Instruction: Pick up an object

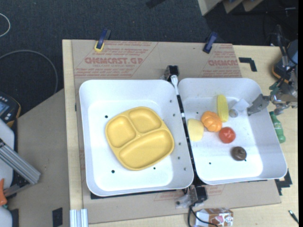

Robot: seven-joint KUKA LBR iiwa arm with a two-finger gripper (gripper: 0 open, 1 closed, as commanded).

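Five food items lie near the end effector (255, 104), grip state unclear.

Bright, even light is falling from overhead, washing the two white bins (142, 91) nearly to glare along their rims while the dark floor (42, 18) around the bench is staying dim and grainy. Soft, short shadows are pooling under the yellow divided plate (139, 137) and beside the small items in the right bin, hinting at diffuse lighting. The picture is looking slightly soft overall, with detail blurring toward the right edge, where the gripper (255, 105) is appearing smeared and indistinct.
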